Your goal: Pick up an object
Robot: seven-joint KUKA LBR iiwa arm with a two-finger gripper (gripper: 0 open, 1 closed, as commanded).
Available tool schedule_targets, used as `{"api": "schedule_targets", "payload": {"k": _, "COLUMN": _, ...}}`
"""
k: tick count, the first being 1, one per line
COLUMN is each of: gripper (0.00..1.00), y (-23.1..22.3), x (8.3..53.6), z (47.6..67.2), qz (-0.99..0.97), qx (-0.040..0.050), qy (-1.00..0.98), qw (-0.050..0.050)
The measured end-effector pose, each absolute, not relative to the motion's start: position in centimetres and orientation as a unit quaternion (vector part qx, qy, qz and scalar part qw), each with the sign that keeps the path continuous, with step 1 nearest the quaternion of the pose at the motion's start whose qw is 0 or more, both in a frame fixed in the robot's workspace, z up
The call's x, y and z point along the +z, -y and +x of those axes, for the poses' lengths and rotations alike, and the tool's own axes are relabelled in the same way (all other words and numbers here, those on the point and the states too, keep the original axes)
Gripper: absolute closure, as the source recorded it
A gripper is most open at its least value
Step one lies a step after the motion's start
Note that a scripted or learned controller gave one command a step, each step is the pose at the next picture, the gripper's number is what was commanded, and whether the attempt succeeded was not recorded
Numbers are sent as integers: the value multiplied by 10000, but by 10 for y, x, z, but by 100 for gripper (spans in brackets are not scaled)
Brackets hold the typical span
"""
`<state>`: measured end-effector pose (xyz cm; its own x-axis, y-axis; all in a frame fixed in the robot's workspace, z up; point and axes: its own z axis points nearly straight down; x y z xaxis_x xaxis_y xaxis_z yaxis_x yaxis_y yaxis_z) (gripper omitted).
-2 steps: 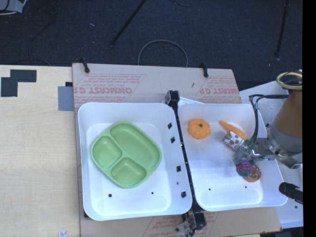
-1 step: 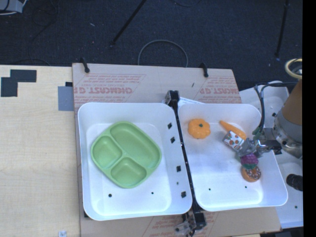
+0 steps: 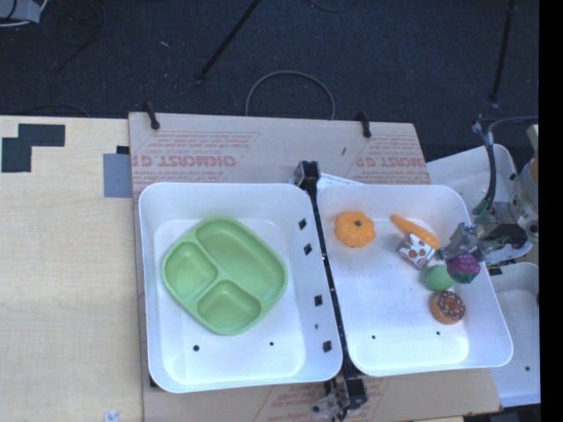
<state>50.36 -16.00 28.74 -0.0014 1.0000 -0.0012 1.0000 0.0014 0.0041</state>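
two shallow white bins sit side by side on a cardboard sheet laid over the tabletop. the left bin holds a light green divided plate with three compartments, lying flat and a little left of the bin's middle.

the right bin holds the small things, all gathered in its upper and right part. a small orange pumpkin sits near the top left of that bin, apart from the others. an orange carrot lies slanted to the right of it, and just below the carrot's right end is a small white printed box. lower right of the box is a green ball, and below that, just beside it, a brown doughnut with sprinkles.

the pincer reaches in from the right edge of the right bin, low over its right side. a purple, lumpy object, perhaps a bunch of grapes, sits right at its tip, touching the green ball's upper right. whether the pincer has closed on the purple object or merely stands over it cannot be told here; the metal parts overlap it and the gap is too small to read.
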Motion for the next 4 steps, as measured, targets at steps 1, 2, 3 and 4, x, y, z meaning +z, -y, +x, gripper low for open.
{"api": "schedule_targets", "payload": {"k": 1, "gripper": 100, "y": 112, "x": 268, "z": 504, "qz": 7059, "qx": -7, "qy": -7083, "qw": -25}}
{"api": "schedule_targets", "payload": {"k": 2, "gripper": 100, "y": 55, "x": 269, "z": 501, "qz": 7055, "qx": -7, "qy": -7087, "qw": -23}}
{"api": "schedule_targets", "payload": {"k": 3, "gripper": 100, "y": 11, "x": 263, "z": 507, "qz": 7058, "qx": -14, "qy": -7084, "qw": -29}}
{"api": "schedule_targets", "payload": {"k": 4, "gripper": 100, "y": -39, "x": 262, "z": 501, "qz": 7056, "qx": -13, "qy": -7086, "qw": -27}}
